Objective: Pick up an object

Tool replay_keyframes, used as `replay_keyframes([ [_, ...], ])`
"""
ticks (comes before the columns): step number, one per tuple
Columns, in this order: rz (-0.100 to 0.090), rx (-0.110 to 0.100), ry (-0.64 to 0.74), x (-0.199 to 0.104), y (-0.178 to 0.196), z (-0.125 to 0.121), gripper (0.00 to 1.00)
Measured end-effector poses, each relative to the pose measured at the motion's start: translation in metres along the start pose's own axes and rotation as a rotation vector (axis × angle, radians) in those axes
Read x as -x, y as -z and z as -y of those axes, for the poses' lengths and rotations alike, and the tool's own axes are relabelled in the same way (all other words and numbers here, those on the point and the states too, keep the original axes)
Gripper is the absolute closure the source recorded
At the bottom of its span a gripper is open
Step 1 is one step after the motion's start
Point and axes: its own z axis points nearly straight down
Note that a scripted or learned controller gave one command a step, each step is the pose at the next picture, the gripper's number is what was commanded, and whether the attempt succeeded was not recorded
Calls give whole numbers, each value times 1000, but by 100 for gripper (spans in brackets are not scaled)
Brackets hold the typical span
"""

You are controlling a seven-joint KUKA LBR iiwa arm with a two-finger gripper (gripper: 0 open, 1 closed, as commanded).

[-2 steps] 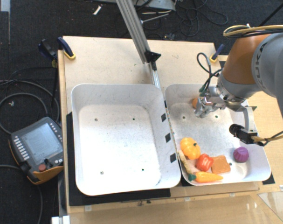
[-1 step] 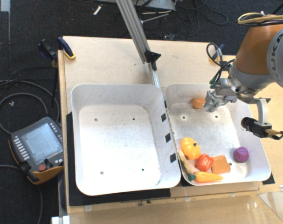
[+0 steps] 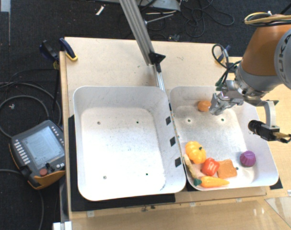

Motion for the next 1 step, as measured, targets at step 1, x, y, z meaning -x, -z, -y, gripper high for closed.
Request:
replay_keyframes([
  [1, -2, 1, 6, -51, 13, -6, 100],
])
